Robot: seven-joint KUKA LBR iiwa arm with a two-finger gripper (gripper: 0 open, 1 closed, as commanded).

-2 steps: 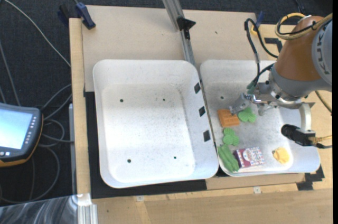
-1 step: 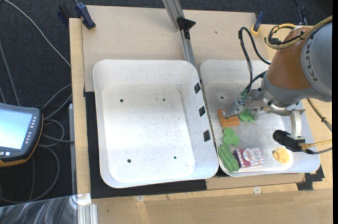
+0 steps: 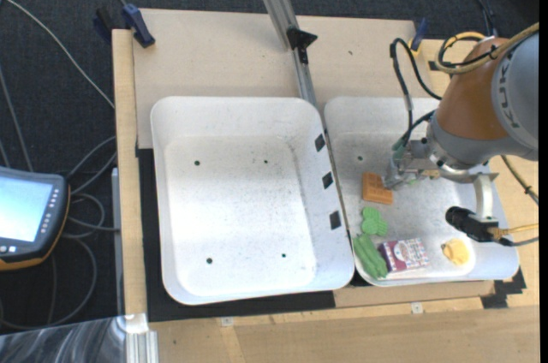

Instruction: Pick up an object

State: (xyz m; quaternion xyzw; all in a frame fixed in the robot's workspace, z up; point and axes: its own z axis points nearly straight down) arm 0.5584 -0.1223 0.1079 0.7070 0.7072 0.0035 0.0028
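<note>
**Pincer low over the right bin, orange block just to its left**

Pincer [image 3: 401, 175] of the arm [image 3: 484, 109] is seen low inside the right bin [image 3: 347, 117], toward the middle of that bin's floor; whether it is open or closed cannot be told, since the tip is small and partly masked by the wrist. Nothing can be made out as held.

Just beside the tip, on the side toward the left bin [image 3: 240, 199], an orange block [image 3: 376, 187] is lying flat on the floor. Its long axis is judged to run roughly from the bin's far edge toward its near edge, slightly skewed. It is taken as the likeliest thing to be picked, and only a short shift toward the dividing wall would be needed.

Along the near edge of the right bin a green toy [image 3: 370, 240], a pink packet [image 3: 404, 255] and a yellow piece [image 3: 457, 251] are lined up, well clear of the block. Open floor is left on the far side of the block, while the dividing wall stands close on its left.
</note>
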